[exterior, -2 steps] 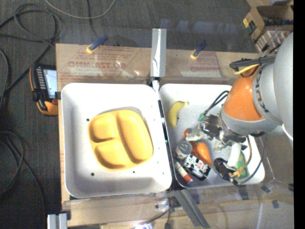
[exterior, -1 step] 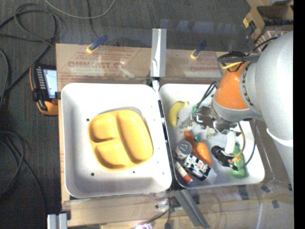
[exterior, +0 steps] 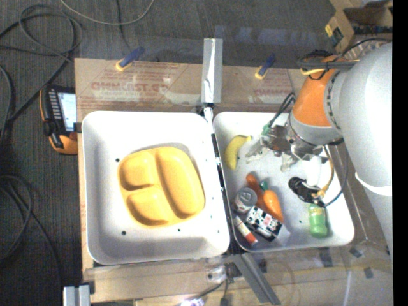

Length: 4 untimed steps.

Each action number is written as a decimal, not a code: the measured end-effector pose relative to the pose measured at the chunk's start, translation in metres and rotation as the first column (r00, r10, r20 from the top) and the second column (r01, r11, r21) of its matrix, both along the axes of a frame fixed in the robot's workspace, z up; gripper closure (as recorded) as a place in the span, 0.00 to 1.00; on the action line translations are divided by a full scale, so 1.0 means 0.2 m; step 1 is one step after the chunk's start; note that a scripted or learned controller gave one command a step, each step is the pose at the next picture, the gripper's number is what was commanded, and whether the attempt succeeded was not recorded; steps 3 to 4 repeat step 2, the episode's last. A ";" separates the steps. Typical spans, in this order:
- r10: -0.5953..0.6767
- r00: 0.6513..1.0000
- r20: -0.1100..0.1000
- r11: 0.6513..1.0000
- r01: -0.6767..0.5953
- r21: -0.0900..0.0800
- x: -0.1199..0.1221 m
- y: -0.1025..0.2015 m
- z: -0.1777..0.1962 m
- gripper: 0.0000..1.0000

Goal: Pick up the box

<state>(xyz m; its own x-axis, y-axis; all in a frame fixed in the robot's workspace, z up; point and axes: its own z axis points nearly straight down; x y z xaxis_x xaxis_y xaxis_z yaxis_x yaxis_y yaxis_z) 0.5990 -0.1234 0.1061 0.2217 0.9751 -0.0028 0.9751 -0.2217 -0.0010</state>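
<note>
Hovering claw (exterior: 275, 146) over the right bin (exterior: 344, 234)
Finger state: cannot tell; box (exterior: 262, 222) lies below it, banana (exterior: 236, 150) to its left

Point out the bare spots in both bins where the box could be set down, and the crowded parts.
Left bin: bare white margin rings the yellow divided tray, widest along the far and left walls. Right bin: crowded near the front, where the box, carrot, can and green bottle cluster; the banana and pincer take the far end.
</note>
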 end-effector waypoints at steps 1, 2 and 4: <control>0.086 0.996 0.000 0.996 -0.086 -0.001 0.18 -0.30 0.07 0.00; 0.103 0.995 0.013 0.995 -0.103 -0.005 -0.07 -0.14 -0.08 0.00; 0.103 0.995 0.013 0.995 -0.103 -0.005 -0.07 -0.14 -0.08 0.00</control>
